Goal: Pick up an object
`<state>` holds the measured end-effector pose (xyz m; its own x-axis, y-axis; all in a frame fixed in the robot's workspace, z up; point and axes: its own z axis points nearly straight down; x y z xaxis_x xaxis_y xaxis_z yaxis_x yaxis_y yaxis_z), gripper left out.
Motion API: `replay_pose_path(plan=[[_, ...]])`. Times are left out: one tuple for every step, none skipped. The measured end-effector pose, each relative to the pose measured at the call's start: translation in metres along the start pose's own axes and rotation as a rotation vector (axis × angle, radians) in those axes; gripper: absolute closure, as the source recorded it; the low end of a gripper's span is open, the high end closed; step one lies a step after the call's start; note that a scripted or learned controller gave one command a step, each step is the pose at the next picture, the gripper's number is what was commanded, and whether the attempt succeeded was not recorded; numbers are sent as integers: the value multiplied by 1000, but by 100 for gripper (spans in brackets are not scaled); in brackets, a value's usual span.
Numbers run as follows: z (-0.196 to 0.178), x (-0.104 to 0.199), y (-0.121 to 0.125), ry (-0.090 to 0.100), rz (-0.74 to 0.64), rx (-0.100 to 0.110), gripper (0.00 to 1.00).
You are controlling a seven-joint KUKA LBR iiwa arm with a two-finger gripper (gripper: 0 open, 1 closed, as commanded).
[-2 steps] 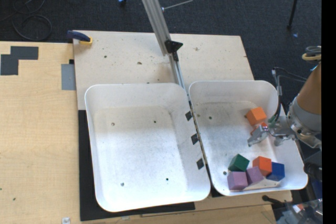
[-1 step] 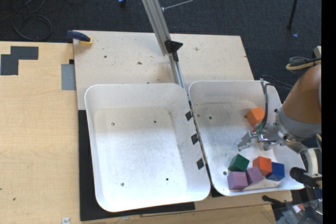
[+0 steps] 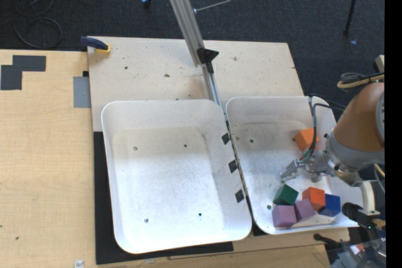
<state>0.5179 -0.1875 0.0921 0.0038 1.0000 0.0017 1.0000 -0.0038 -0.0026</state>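
My gripper [image 3: 303, 174] hangs over the right bin [image 3: 264, 116], open, with nothing between its fingers. It sits just above a cluster of blocks at the bin's front right. The cluster holds a green block [image 3: 287, 194], an orange-red block [image 3: 316, 197], a blue block [image 3: 330, 204] and two purple blocks [image 3: 284, 216] [image 3: 305, 209]. A lone orange block [image 3: 304, 137] lies farther back, close behind the gripper. The grey arm with its orange band [image 3: 361, 119] reaches in from the right and hides the bin's right wall.
The left bin [image 3: 125, 116] lies beside the right one, sharing a middle rim with black clips [image 3: 232, 166]. A slanted aluminium rail [image 3: 185, 9] rises behind the bins. A small blue-and-yellow clamp [image 3: 95, 44] lies at the bench's back left.
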Motion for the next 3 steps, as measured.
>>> replay_pose_path(plan=[[-10,-1,-1,2,6,1,100],[-53,-2,-6,-2,5,-3,100],[-106,-3,-5,-3,-5,-6,100]])
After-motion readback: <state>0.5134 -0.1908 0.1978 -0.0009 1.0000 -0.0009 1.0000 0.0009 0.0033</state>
